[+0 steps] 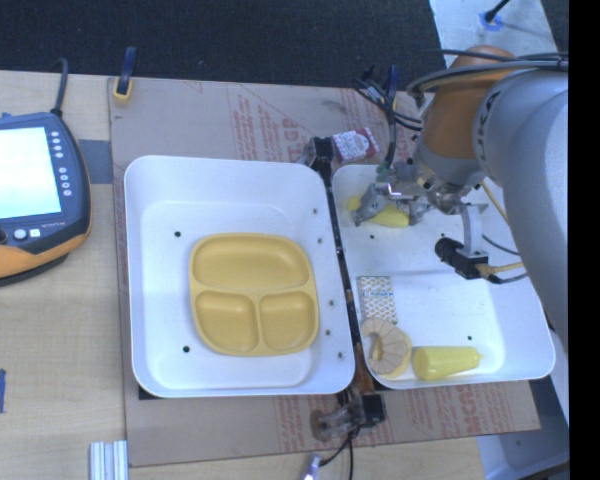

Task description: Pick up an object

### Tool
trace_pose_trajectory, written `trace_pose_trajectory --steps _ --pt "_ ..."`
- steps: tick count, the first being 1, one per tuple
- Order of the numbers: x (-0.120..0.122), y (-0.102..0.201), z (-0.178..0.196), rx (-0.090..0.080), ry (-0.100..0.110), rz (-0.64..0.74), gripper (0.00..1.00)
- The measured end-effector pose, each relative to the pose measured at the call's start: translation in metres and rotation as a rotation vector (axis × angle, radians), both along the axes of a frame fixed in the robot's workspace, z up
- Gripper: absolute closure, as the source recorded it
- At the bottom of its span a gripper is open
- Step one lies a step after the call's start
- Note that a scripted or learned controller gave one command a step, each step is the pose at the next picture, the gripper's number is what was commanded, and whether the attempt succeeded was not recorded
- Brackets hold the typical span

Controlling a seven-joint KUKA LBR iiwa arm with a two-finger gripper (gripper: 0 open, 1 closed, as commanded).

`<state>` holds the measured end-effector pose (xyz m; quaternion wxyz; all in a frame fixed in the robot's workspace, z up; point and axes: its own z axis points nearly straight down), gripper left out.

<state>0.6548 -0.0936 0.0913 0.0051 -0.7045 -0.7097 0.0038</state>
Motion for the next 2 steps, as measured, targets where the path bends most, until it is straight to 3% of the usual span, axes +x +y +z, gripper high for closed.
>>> trace_pose_trajectory --steps 2 --pt "0.0002 0.001 0.0001 0.001 0.0 0.0 0.0"
